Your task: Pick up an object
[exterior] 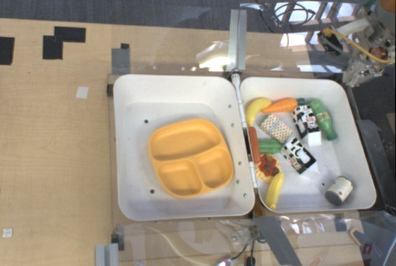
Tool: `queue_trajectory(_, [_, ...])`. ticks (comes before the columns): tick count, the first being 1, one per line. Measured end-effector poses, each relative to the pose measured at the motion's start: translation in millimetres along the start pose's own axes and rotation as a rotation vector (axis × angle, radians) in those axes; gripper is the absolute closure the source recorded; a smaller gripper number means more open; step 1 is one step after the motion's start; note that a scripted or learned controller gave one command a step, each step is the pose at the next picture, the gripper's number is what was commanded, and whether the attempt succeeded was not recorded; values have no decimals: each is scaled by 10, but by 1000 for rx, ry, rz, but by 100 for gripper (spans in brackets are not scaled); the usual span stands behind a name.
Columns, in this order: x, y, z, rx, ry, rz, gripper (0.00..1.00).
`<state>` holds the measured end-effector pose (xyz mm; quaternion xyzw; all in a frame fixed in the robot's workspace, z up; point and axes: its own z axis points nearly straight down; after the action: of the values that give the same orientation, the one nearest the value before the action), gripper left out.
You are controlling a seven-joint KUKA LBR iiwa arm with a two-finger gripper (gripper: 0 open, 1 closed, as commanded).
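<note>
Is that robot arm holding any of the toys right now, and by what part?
Nothing is held. The gripper hangs past the right bin at its far corner, apart from the toys.

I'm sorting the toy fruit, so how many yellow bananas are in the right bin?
2. One yellow plastic banana lies at the right white bin's upper left, beside the orange carrot. The other lies near its front edge. The pile could hide more.

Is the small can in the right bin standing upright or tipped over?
Tipped over: the can lies on its side near the right bin's front corner, one round end showing.
</note>
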<state>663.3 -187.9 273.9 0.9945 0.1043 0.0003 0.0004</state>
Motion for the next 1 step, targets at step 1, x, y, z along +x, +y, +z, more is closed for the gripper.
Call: queue_trajectory(1, [22,-18,-95,-1,-1,-10,100])
